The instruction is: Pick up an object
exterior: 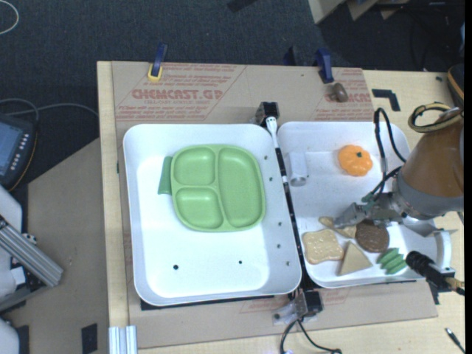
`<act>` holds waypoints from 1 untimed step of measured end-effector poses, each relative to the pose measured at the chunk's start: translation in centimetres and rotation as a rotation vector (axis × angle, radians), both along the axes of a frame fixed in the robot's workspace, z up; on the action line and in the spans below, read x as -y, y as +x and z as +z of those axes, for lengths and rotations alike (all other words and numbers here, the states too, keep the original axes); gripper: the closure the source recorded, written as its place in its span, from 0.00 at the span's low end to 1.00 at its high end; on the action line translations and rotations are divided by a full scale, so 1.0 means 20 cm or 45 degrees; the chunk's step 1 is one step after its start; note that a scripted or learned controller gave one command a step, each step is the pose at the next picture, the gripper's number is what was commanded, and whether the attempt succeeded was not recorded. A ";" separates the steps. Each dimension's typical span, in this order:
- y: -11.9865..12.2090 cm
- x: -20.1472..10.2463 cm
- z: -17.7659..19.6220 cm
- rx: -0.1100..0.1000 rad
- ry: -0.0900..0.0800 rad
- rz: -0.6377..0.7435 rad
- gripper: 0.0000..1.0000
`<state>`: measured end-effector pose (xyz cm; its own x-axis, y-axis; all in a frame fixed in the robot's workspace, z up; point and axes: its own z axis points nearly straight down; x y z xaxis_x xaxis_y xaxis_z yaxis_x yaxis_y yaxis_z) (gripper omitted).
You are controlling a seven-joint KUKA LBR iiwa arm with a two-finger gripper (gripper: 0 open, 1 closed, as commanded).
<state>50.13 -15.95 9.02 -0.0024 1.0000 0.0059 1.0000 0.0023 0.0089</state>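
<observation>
Hovering low over the right bin [324, 142], tool [359, 216], grip state unclear, beside brown round cookie [372, 237]; best centred squarely above cookie before closing.

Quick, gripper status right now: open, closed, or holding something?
Gripper: cannot be told. It is low in the right bin, by the brown round piece and toast slice; nothing visibly held.

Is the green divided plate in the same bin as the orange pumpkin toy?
No. The green divided plate lies in the left bin, while the orange pumpkin toy sits in the right bin.
</observation>
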 end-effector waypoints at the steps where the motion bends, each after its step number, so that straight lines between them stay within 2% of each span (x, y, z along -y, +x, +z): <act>1: 0.01 0.01 0.07 0.013 -0.005 0.000 1.00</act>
<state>50.38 -16.06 10.35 -0.0022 1.0000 0.0018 0.9998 0.0022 0.0191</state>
